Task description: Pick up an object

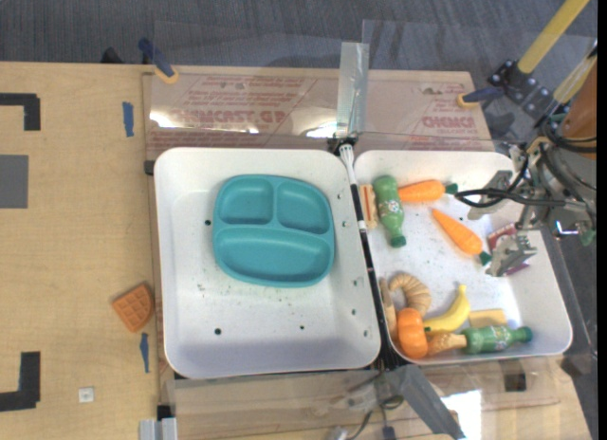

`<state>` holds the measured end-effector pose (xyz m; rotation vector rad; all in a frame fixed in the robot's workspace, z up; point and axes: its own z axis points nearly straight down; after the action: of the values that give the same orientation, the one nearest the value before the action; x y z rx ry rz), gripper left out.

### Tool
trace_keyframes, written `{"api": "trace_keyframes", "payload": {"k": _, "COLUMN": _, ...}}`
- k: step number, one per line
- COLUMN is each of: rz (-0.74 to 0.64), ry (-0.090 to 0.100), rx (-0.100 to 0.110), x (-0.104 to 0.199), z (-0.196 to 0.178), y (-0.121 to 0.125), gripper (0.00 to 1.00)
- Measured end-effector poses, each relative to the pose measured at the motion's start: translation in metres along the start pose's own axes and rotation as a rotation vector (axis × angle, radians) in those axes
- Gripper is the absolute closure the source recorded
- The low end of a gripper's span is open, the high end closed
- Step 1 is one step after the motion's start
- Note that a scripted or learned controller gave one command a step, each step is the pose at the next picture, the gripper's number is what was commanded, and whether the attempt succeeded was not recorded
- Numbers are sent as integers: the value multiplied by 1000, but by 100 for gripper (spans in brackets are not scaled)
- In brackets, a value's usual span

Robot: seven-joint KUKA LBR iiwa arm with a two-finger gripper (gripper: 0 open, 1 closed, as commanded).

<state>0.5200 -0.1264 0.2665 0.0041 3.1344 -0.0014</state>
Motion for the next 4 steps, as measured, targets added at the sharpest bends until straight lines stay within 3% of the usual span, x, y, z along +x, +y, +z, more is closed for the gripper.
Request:
{"api": "trace_keyframes", "payload": {"k": 1, "rz": -39, "ry": -16, "rx": 4, "x": 33, "z": 165, "y": 12, "gripper": 0}}
{"api": "trace_keyframes", "payload": {"k": 2, "rz": -150, "ry": -28, "rx": 8, "x": 30, "z": 173, "y": 23, "gripper": 0}}
{"api": "trace_keyframes", "payload": {"k": 3, "rz": -380, "ry": -25, "rx": 5, "x": 28, "z": 174, "y": 24, "gripper": 0}}
{"api": "trace_keyframes", "payload": {"k": 4, "rz": -418, "ry": -17, "rx": 8, "x": 26, "z": 174, "y": 25, "gripper": 0}}
